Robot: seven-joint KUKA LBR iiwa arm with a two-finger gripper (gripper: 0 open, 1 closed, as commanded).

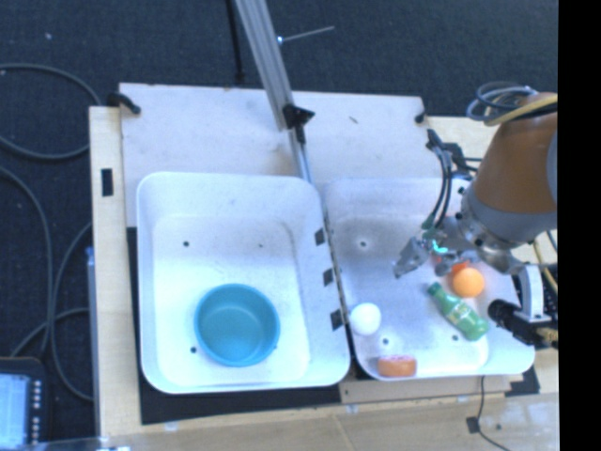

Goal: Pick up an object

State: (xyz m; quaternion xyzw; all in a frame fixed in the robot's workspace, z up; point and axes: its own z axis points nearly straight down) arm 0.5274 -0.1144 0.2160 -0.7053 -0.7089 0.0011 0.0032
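Well, from left to right: the blue bowl (237, 323) sits alone in the left bin (160, 280). In the right bin (376, 205), the gripper (411, 256) hangs low; whether it's spread I cannot tell. It should drop squarely on the orange ball (467, 281), with the green bottle (459, 312) crowding beside it.

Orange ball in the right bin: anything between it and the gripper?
Nothing visible. The gripper hangs just left of the orange ball over bare bin floor. The green bottle lies right below the ball, close enough to crowd a grasp.
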